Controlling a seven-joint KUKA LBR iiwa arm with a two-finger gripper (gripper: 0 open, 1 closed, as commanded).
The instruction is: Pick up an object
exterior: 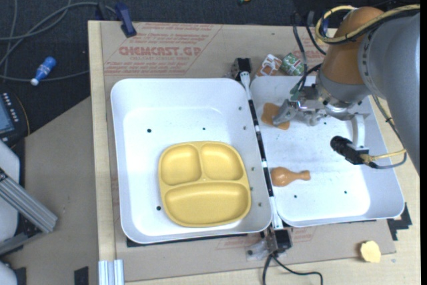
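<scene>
The hand (292, 111) hangs low in the right white bin (347, 207), beside a small tan plastic piece (273, 114); its grip I cannot tell. A tan pear-shaped toy (289, 177) lies nearer. A yellow divided plate (203, 183) fills the left bin (133, 143)

Orange-brown object (272, 113) partly hidden behind the gripper (293, 111); arm (393, 50) cut off at the right edge.

Glossy yellow plastic tray (203, 183)
</scene>
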